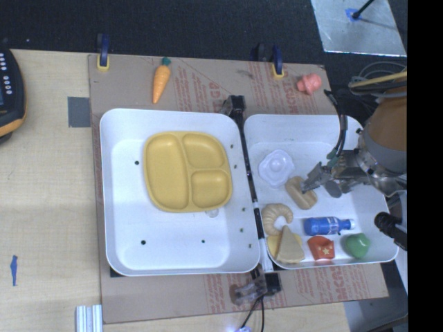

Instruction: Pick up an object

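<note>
The big risk is the crowding in the right bin: the gripper sits low beside the tan bread-like piece, jaws look slightly apart with nothing between them, so a close could just nudge it into the clear plastic cup or slide off. The left bin only carries the yellow divided plate, no trouble there. Next down, the croissant, blue bottle and green pepper sit packed near the front wall, so they'd be awkward second picks.
</note>
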Controlling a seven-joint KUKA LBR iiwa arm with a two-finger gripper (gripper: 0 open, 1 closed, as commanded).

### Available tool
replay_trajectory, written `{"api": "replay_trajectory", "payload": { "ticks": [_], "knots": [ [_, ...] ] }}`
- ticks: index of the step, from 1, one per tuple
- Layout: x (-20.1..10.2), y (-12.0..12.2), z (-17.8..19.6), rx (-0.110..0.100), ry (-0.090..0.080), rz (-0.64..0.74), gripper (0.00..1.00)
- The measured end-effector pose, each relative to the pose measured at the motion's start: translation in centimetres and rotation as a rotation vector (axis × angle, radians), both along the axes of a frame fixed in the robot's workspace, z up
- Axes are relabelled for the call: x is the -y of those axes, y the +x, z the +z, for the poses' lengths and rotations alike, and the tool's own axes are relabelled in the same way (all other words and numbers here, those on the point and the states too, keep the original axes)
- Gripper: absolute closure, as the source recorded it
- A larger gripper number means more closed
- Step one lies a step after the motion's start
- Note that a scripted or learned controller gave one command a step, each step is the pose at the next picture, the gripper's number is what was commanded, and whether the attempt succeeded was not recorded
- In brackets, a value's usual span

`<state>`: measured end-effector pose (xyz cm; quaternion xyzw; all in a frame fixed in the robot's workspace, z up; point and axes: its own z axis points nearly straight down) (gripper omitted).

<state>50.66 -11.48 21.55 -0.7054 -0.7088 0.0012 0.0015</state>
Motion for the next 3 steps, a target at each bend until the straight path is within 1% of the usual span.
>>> {"api": "replay_trajectory", "payload": {
  "ticks": [1, 2, 3],
  "knots": [
    [2.3, 1.7, -13.0, -0.005, 0.0, -0.001, 0.0],
    [-1.8, 6.7, -12.3, 0.005, -0.001, 0.006, 0.0],
    [-1.5, 6.4, -11.3, 0.0, -0.001, 0.0, 1.0]
  ]
}}
